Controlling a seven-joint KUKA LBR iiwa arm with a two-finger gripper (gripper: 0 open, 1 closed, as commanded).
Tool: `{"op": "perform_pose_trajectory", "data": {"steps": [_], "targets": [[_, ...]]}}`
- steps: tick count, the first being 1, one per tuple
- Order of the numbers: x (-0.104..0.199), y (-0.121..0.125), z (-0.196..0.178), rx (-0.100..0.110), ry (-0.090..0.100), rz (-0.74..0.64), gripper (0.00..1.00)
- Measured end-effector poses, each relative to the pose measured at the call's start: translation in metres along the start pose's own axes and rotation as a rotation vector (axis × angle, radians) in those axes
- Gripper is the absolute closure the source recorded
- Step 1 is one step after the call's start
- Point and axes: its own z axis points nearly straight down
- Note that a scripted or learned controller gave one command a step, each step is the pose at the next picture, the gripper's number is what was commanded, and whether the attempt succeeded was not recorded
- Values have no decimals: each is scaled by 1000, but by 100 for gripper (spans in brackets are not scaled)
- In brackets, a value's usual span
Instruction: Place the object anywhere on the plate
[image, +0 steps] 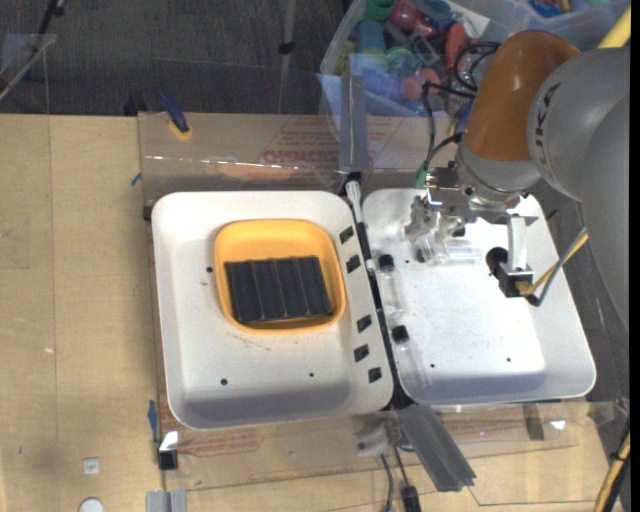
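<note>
A black ribbed rectangular object (278, 288) lies flat in the middle of an orange-yellow plate (228, 240), which sits in the left white bin (190, 350). My gripper (437, 240) hangs over the far part of the right white bin (480, 340), well to the right of the plate and apart from the black object. Its pale translucent end blends with the bin floor. The grey arm with its orange band (510, 90) comes in from the upper right.
A ridge with several black clips (365, 300) divides the two bins. A thin wooden stick (555, 268) and a small dark block (515, 283) hang by the arm over the right bin. A clear box of coloured toys (420, 40) stands behind the bins.
</note>
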Motion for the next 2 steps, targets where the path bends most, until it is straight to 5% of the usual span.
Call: {"op": "perform_pose_trajectory", "data": {"steps": [2], "targets": [[29, 10, -1, 3, 3, -493, 100]]}}
